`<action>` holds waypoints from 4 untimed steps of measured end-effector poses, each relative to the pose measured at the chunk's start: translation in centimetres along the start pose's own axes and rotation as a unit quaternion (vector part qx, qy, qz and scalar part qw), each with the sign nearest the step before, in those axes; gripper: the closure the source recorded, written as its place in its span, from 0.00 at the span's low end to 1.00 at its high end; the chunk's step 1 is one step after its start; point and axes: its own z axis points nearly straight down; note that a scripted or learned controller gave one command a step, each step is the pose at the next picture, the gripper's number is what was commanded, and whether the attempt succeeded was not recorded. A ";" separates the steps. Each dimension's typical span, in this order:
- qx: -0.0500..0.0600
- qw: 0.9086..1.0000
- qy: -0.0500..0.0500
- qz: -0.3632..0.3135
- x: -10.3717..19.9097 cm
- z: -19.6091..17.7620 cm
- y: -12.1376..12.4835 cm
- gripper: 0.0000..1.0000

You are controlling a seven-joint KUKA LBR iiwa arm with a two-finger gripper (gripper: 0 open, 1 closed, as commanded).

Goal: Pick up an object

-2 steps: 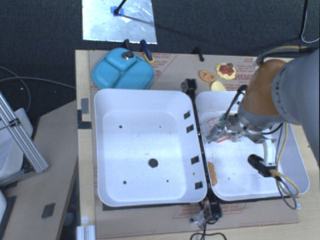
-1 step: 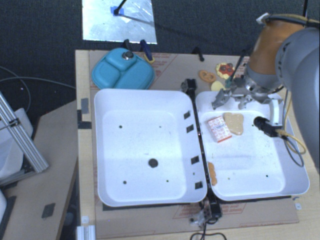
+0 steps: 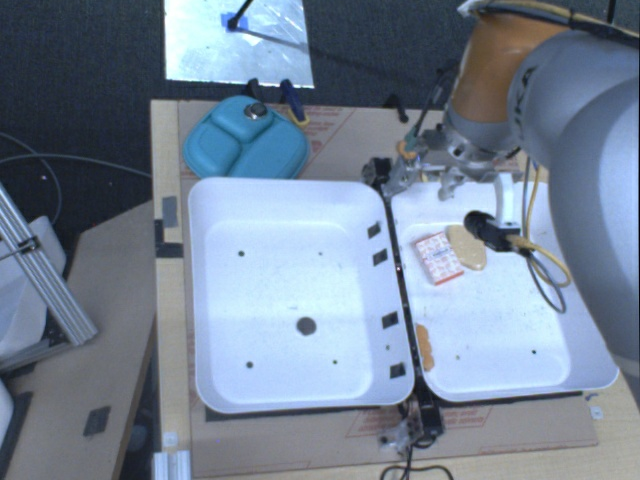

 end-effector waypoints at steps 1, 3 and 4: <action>0.007 1.000 -0.001 0.008 -8.8 9.5 -9.0 0.00; 0.000 1.000 -0.001 0.003 -7.8 10.0 -5.7 0.00; -0.001 1.000 -0.001 0.002 -6.4 10.1 -1.3 0.00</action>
